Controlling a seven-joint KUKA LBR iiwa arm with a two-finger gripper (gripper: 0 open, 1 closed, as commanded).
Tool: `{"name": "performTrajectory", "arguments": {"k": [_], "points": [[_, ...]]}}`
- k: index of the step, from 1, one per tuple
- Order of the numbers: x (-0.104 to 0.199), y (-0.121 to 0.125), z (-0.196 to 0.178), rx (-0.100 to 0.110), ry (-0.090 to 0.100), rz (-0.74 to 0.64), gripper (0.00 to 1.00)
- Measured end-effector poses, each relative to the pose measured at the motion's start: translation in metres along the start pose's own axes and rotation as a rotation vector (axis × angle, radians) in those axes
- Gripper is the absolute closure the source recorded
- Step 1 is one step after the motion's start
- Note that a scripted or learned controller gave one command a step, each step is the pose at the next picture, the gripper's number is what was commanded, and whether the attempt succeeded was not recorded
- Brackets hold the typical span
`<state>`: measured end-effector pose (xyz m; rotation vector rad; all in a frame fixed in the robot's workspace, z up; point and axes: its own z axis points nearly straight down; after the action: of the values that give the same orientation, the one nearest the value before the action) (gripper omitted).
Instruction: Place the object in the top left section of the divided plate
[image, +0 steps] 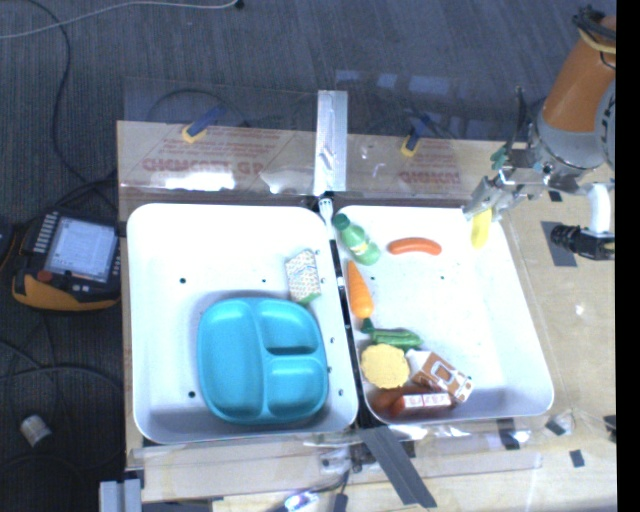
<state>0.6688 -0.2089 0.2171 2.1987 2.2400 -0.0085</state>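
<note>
Your end effector (487, 212) hangs over the far right corner of the right white bin (520, 330), and a small yellow piece (480, 230) shows at its tip. It appears pinched between the fingers, which look nearly closed around it, though the piece is small and you should treat that as probable rather than sure.

As far as you can judge, the pick looks done and the carry and placement are all ahead of you. The blue divided plastic plate (262, 358) lies in the left white bin (160, 260), well apart from the arm, and all its sections look bare, including the top left one.

To get there you must cross the ridge where the two bins meet. Along it in the right bin lie a green toy bottle (355, 240), an orange carrot (359, 288), a green pod-shaped toy (390, 338), a yellow round toy (385, 366) and a brown-and-red packet (436, 380); a red sausage (414, 246) lies nearer the arm. A small patterned packet (302, 274) sits just beside the plate's far edge, so keep your descent clear of it.
</note>
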Motion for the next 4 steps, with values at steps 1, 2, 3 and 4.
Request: {"name": "performTrajectory", "arguments": {"k": [1, 2, 3, 4], "points": [[0.058, -0.045, 0.125, 0.001, 0.006, 0.180, 1.00], [0.115, -0.090, 0.122, 0.002, 0.007, 0.141, 1.00], [0.174, -0.154, 0.034, 0.004, 0.006, 0.240, 1.00], [0.236, -0.137, 0.034, 0.005, 0.005, 0.334, 1.00]]}}
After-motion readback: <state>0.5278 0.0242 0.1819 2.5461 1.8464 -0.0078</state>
